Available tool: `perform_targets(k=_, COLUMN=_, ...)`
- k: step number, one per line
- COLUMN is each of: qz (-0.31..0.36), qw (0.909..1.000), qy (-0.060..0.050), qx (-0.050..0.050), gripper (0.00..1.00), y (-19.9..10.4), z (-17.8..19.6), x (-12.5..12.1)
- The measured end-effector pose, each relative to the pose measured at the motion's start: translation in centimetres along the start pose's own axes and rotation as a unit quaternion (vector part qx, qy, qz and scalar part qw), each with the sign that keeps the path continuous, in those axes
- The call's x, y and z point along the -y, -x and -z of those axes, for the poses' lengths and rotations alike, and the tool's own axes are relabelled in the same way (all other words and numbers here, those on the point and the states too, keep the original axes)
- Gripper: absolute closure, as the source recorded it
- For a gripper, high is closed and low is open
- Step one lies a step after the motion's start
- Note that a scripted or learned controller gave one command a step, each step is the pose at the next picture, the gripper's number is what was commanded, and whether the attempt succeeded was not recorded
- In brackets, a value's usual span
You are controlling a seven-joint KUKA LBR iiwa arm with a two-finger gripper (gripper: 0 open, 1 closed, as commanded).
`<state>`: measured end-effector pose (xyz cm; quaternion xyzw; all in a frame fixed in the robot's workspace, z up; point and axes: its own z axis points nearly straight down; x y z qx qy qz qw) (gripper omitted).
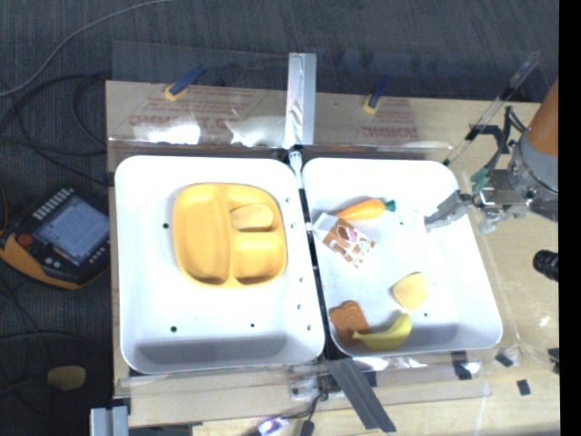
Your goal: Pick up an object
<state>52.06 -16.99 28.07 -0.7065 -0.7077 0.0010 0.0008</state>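
Orange carrot (362,210) lies nearest our gripper (442,214) (fingers' spread we cannot tell, nothing visibly held), so we should descend squarely across its middle.

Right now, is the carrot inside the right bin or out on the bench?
Inside. The carrot lies on the right bin's floor near its back wall, beside a small printed packet.

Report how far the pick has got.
Done: nothing lifted that I can see. The carrot, small box, banana, yellow piece and brown piece all lie in the right bin; the yellow tray sits in the left bin. In hand: the end effector is over the right bin's upper right part, with nothing visibly in it. Left: choosing an object, grasping and lifting.
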Motion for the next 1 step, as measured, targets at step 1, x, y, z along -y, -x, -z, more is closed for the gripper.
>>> perform_targets(k=1, qz=0.104, qw=0.9946, qy=0.000, qx=-0.001, gripper=0.00, y=1.39, z=-17.93, x=3.66)
